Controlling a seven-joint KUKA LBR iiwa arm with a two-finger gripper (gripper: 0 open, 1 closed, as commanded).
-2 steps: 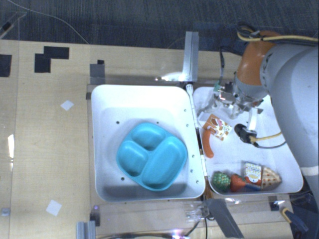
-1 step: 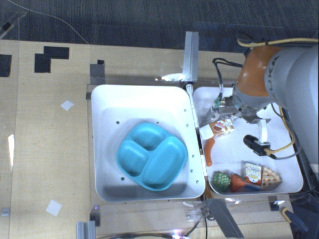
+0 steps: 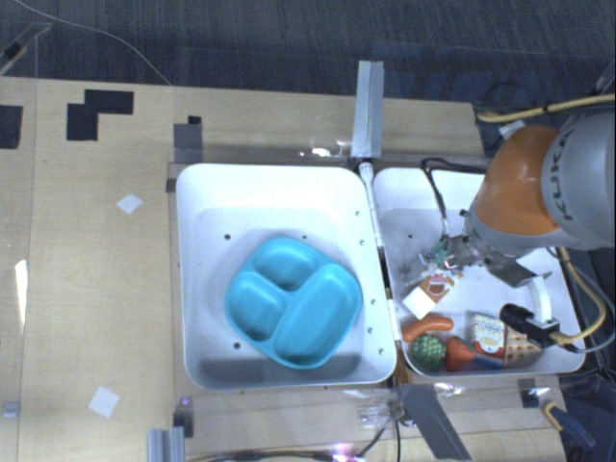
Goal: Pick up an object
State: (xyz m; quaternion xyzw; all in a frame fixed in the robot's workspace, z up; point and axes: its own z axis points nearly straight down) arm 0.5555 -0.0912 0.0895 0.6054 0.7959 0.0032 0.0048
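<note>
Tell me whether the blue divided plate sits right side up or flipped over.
Right side up. The blue divided plate lies flat in the left bin with its three hollow compartments facing the camera, and nothing is in them.

Pale wooden bench (image 3: 87, 287) with black square markings (image 3: 98, 112), dark grey carpet floor (image 3: 289, 17) beyond, thin cable (image 3: 115, 41) trailing

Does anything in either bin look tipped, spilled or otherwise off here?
Nothing looks spilled or broken. The blue three-compartment plastic plate sits skewed in the left white bin, and small toy foods are bunched in the near corner of the right white bin.
</note>
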